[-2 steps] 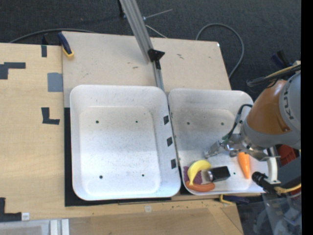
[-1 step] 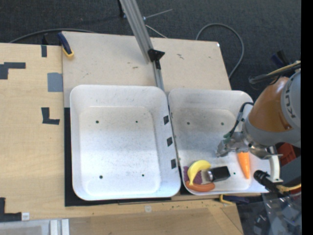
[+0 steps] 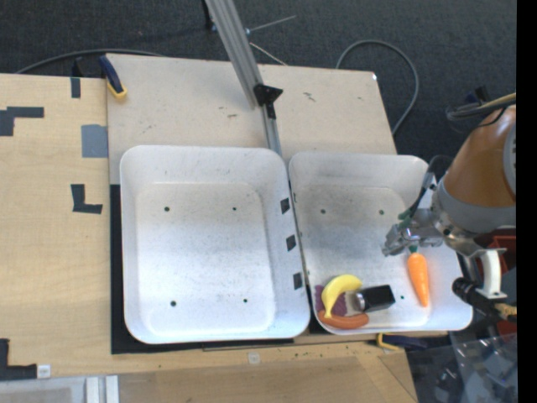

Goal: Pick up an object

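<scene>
My gripper (image 3: pixel 400 240) hangs low over the right bin (image 3: pixel 352 183), near its right side. Just below and to the right of it lies an orange carrot (image 3: pixel 418 280), pointing toward the bin's front edge; whether they touch is unclear. In the front corner of the same bin lie a yellow banana (image 3: pixel 339 290), a black block (image 3: pixel 375 297) and a red sausage-shaped piece (image 3: pixel 344 319), close together. I see nothing held in the gripper.
The left bin (image 3: pixel 201 162) stands beside the right one, with a raised divider between them. A grey metal pole (image 3: pixel 239 44) slants in from the top to the bins' back edge. The arm's orange band (image 3: pixel 485 162) looms over the right rim.
</scene>
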You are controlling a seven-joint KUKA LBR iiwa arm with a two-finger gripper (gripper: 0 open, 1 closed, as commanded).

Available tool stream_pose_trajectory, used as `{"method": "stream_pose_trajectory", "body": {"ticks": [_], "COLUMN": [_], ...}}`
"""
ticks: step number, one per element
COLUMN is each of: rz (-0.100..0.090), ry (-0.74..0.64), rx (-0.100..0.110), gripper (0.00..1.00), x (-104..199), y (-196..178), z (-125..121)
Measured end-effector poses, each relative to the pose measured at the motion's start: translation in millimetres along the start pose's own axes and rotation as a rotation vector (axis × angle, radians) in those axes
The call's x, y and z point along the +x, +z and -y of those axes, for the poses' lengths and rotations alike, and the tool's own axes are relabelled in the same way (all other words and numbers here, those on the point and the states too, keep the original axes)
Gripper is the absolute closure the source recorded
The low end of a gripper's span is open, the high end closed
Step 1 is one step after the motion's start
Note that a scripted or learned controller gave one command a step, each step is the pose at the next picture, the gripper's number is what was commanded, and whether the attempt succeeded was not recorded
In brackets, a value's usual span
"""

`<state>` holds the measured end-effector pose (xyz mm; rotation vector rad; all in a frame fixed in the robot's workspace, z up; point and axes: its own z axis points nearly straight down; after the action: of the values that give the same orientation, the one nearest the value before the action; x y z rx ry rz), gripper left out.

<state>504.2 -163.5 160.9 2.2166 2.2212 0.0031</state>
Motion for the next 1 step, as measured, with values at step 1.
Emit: {"method": "stream_pose_trajectory", "body": {"ticks": [1], "rz": [0.0], "ry": [0.001], "rx": [0.0], "gripper": [1.0], "x": [-1.9], "y": [-58.1], "z": [7.2]}}
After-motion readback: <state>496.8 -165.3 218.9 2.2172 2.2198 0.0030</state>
